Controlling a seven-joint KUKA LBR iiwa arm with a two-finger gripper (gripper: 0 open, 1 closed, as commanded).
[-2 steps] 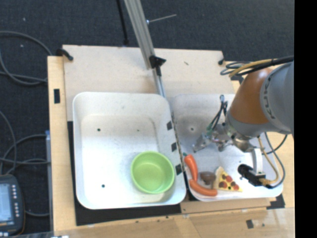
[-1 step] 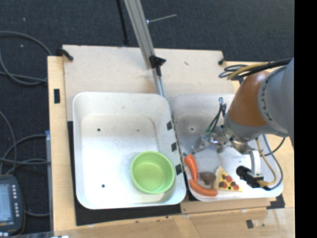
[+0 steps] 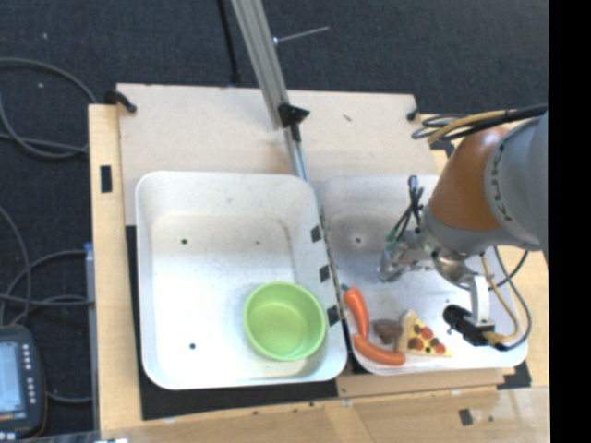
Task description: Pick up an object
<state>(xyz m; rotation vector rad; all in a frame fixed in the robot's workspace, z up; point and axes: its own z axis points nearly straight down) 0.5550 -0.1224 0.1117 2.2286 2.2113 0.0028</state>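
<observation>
My gripper (image 3: 395, 264) hangs over the middle of the right bin (image 3: 355, 206), pointing down at bare white floor. I see nothing between its fingers. At the bin's near left corner lie an orange carrot (image 3: 356, 308), a red-orange sausage-shaped toy (image 3: 377, 351), a small brown piece (image 3: 387, 329) and a pizza slice toy (image 3: 423, 338). The carrot is the closest to the gripper, a little below and left of it. The grey arm with its orange band (image 3: 466, 187) covers the right side of this bin.
A green bowl (image 3: 284, 319) stands upright at the near right of the left bin (image 3: 185, 210). A slanted metal pole (image 3: 263, 49) rises from behind the divide between the bins. Cables run across the dark floor at left.
</observation>
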